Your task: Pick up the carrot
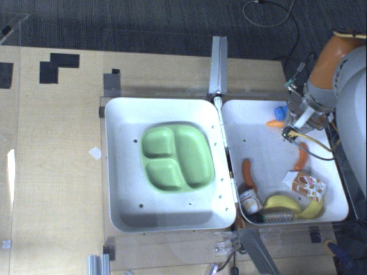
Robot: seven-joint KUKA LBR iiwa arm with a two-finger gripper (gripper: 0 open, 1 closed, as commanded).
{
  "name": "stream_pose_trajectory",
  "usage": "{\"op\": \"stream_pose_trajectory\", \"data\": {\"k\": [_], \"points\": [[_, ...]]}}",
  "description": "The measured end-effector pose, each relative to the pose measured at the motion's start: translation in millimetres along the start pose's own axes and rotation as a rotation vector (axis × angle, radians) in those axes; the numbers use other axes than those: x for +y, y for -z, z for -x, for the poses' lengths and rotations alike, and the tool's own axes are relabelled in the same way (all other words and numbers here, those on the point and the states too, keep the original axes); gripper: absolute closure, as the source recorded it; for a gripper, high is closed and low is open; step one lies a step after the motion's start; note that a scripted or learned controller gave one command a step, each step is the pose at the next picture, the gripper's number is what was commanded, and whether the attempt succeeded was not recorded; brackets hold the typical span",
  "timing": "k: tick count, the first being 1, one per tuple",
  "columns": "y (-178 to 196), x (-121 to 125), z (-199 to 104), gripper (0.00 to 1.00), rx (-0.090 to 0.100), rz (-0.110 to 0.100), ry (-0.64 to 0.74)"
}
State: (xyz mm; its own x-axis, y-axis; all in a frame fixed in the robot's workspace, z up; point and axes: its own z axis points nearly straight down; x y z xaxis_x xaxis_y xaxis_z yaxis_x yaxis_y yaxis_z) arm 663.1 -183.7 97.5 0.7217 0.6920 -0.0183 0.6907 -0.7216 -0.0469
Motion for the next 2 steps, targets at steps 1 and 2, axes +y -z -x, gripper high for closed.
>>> {"op": "stream_pose_trajectory", "data": {"k": [1,2], "points": [[56.2,-52.2,-12.8,1.00,0.026,0.047,-0.178],[80.6,-30.9,61.0,1.00,0.027,0.045,-0.331]]}}
